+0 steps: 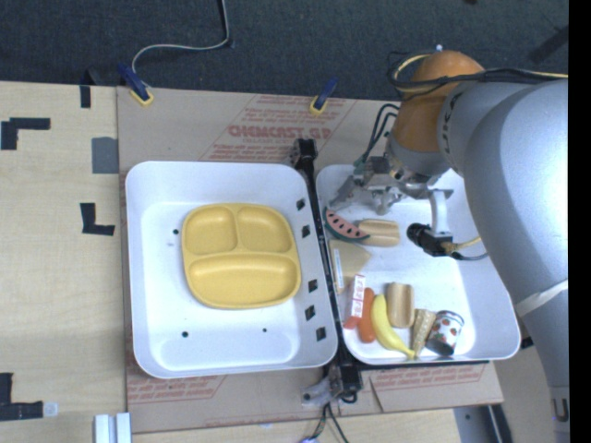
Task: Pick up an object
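Note:
My gripper (365,198) hangs over the back of the right bin (480,289), under the orange band (427,109) of the arm. Its fingers stand apart, with nothing between them. Just below the fingertips lie a watermelon slice (343,226) and a tan bread roll (379,233), side by side. Toward the bin's front sit a carrot (367,314), a banana (391,330), a second bread piece (399,303), a cone-like piece (422,327) and a small can (446,332). A red and white packet (355,290) lies by the left wall.
The left bin (152,275) holds a yellow divided plate (242,255). A black clamp strip (314,247) runs between the two bins. The grey arm covers the right bin's far right side. A cable (452,247) loops beside the wrist.

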Motion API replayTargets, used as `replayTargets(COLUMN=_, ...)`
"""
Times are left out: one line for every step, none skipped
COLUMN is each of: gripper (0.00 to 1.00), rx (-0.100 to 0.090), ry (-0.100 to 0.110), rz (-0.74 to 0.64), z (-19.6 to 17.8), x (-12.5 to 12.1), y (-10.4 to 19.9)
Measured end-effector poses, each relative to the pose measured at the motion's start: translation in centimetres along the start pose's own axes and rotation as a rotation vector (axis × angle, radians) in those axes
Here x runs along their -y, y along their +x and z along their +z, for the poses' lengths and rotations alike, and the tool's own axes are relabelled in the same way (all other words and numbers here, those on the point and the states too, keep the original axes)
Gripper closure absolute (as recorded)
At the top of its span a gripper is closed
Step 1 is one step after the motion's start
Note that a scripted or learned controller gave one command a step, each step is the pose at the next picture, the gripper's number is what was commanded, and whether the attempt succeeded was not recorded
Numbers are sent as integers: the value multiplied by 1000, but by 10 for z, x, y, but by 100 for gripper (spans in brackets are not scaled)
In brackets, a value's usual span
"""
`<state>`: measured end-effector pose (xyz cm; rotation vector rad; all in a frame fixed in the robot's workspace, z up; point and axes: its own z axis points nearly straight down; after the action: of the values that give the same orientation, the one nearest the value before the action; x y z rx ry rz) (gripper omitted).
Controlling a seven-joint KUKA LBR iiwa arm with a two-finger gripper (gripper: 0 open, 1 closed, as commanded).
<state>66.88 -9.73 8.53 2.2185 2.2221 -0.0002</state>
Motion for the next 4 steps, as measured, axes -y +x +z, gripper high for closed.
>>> replayTargets(gripper=0, rx=1, ry=0, rz=1, z=0, x=0, y=2)
replayTargets(gripper=0, rx=1, ry=0, rz=2, z=0, x=0, y=2)
replayTargets(gripper=0, rx=1, ry=0, rz=1, z=0, x=0, y=2)
replayTargets(gripper=100, rx=1, ry=0, rz=1, z=-10, x=0, y=2)
